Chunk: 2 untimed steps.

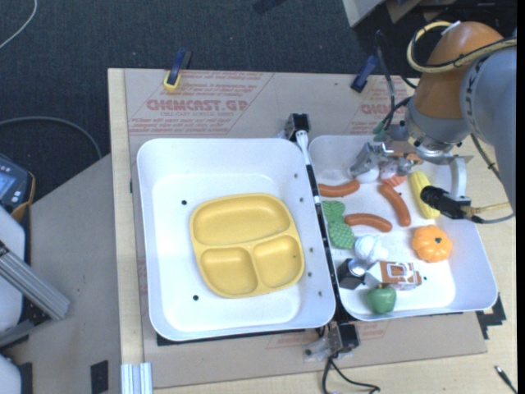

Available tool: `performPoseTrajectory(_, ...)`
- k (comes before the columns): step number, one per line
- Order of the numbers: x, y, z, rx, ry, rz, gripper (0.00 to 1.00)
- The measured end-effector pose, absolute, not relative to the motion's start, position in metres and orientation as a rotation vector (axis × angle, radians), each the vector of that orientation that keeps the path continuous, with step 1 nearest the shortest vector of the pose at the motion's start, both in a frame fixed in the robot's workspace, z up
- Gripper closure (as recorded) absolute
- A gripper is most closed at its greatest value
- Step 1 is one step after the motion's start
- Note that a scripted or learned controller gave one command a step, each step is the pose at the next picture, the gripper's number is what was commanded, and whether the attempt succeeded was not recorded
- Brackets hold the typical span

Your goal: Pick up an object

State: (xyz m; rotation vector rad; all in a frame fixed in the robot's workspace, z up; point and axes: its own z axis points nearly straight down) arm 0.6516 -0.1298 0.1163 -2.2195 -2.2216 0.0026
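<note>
Hovering low over the right bin [480, 290], the gripper [384, 161] holds nothing; finger state cannot be determined; pickup remains outstanding.

One fixed camera looks down (slanted) on both bins [164, 220].

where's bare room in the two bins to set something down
Left bin: bare white floor rings the yellow tray, widest along the far and left walls. Right bin: crowded with sausages, corn, pumpkin and green apple; the near right corner, past the pumpkin, has a bare patch. The gripper hangs over its far end.
</note>
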Motion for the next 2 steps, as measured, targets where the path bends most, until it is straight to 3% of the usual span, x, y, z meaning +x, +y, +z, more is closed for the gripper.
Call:
performPoseTrajectory(1, 0.6550, -0.1323, 0.1128, -2.230, -2.228, -0.007, 0.00)
performPoseTrajectory(2, 0.6505, -0.1343, 0.1194, -2.220, -2.215, 0.016, 1.00)
